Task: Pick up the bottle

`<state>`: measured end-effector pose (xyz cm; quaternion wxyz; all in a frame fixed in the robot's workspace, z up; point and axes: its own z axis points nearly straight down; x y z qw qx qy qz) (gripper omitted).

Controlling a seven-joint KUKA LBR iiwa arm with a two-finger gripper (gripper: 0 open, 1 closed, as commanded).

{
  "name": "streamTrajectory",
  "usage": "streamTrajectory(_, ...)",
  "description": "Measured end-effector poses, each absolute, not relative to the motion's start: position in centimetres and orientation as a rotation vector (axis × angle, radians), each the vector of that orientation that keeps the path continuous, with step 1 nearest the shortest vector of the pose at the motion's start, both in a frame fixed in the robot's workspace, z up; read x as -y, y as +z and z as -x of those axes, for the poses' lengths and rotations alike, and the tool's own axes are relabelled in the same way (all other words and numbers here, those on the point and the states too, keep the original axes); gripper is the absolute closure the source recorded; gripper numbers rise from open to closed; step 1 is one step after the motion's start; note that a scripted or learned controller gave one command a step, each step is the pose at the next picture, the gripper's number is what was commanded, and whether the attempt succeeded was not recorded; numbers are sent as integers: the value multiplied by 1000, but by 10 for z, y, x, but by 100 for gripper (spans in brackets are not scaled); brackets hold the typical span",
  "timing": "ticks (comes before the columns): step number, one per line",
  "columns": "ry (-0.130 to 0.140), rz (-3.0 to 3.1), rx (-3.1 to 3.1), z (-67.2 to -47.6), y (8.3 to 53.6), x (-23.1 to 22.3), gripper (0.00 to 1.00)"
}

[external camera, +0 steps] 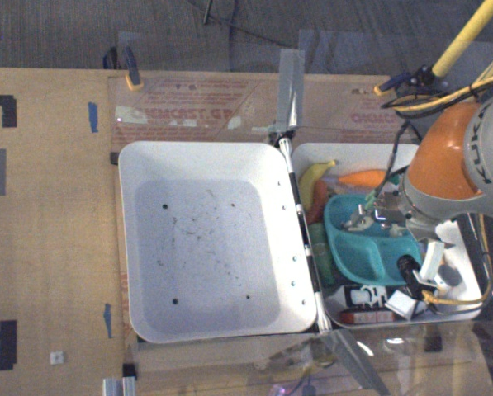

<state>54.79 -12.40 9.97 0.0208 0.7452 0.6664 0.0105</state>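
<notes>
A slim dark green bottle [319,252] lies along the left wall of the right bin [469,302], squeezed between that wall and a teal bowl [363,250]. My gripper [372,215] hangs over the far part of the teal bowl, to the right of the bottle and apart from it. The grey arm with its orange band [444,167] reaches in from the right and hides the bin's far right part.
A yellow banana [314,178] and an orange carrot-like piece [363,177] lie at the right bin's far end. A black-and-white pack [366,294] and a red item [370,313] lie at its near edge. The left bin [205,238] stands beside it.
</notes>
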Motion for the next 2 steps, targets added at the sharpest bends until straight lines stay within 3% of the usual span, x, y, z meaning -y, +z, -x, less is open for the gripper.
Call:
streamTrajectory(1, 5, -2366, -2059, -553, 104, 155, 0)
streamTrajectory(2, 21, -2652, -1654, -585, 94, 168, 0)
